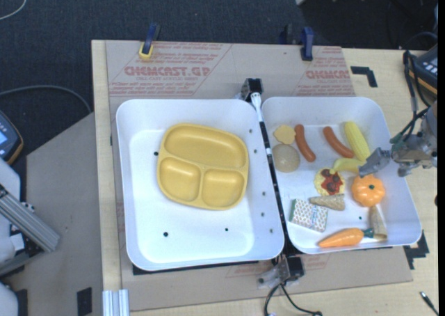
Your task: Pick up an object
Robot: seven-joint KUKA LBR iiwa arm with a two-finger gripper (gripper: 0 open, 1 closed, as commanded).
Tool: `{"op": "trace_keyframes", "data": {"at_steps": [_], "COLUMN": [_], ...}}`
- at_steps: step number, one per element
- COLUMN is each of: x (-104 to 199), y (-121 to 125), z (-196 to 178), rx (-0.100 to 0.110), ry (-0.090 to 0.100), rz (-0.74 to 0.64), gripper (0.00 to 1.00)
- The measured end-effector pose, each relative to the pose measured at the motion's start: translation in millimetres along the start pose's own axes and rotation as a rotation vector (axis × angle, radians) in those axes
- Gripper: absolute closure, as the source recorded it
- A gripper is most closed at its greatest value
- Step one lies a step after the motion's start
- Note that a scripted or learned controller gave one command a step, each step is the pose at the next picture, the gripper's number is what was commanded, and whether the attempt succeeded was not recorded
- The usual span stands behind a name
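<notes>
Gripper [379, 161] hovered just above the orange pumpkin [368, 190], its grip state unclear; approach step, needing a descent.

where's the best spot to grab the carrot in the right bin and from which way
Grip the carrot across its thick orange middle, coming straight down from above. It lies flat along the right bin's near wall, with bare floor on its far side, so fingers closing across its width should fit. Avoid the thin tip and green stem end.
</notes>
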State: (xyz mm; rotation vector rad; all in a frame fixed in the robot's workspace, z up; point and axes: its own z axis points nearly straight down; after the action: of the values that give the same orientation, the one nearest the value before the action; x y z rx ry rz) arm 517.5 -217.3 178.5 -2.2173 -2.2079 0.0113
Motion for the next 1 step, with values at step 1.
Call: {"op": "trace_keyframes", "data": {"at_steps": [1], "x": [0.5], "y": [3.4], "z": [-8.0], "rx": [-0.014], "ry": [-0.004], "rz": [-0.004], "gripper": [0.00]}}
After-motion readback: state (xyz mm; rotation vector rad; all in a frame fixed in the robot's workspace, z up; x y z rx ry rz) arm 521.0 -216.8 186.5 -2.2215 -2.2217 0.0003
